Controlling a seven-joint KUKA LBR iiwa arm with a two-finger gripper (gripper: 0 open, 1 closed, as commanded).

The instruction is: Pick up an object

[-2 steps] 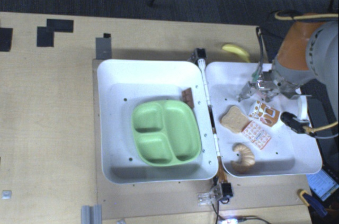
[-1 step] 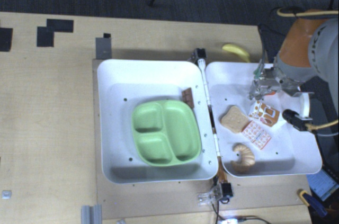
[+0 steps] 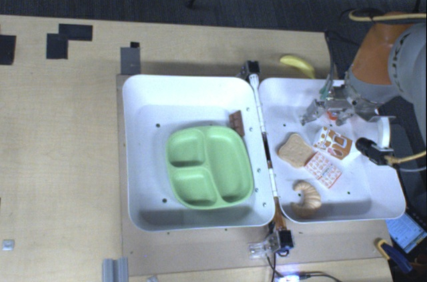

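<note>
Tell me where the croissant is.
The croissant lies in the right bin, near its front-left corner, just below the toast slice and the patterned cards.

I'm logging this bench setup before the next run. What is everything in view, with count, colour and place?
bins: two, white, side by side on the bench
divided plate: one, green, in the left bin
brown piece: one, left bin, by the plate's far right corner
toast slice: one, tan, right bin
croissant: one, brown, right bin near edge
printed packets: two, white and orange, right bin
banana: one, yellow, behind the right bin
black patches: several, bench top left
arm: one, grey and orange, from the right
gripper: over the right bin's far part
</note>
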